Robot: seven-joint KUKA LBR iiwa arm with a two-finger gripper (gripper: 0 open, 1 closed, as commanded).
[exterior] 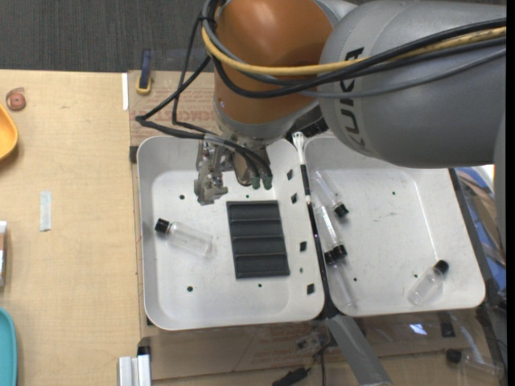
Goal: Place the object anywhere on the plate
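While the big grey arm (418,71) reaches in, white letters show on its side, but only a bit like "KU" can be read. It has a smooth, shiny orange-brown band (269,47) and black and yellow cables (265,63) looping round it. Its claw (211,185) is small, grey and metal, and hangs over the top part of the left bin (161,296); you cannot tell if it is open or closed, and nothing shows in it. Both bins are white, shallow plastic with round corners. In the left bin lies a dark, flat plate (259,238) with ridges across it, shaped like a long box. Near its left side, apart from it, lies a clear little tube with a black cap (183,235). The right bin (386,207) holds more clear tubes with black caps, one of them (426,282) near the lower right corner. The bench (72,215) is pale, smooth wood.
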